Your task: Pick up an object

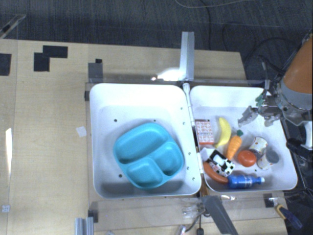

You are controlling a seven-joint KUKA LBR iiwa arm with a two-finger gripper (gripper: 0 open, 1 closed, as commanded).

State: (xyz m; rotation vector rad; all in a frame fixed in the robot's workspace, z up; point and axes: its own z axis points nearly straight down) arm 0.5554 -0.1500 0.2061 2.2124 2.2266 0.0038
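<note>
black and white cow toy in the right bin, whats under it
The cow toy lies on an orange-red sausage-shaped toy, whose ends stick out below it. A blue bottle lies just beside them. The part of the sausage under the cow is covered.

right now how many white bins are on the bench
2. The left bin holds a blue divided plate. The right bin sits against it and holds the small items, such as a banana and a carrot.
</note>
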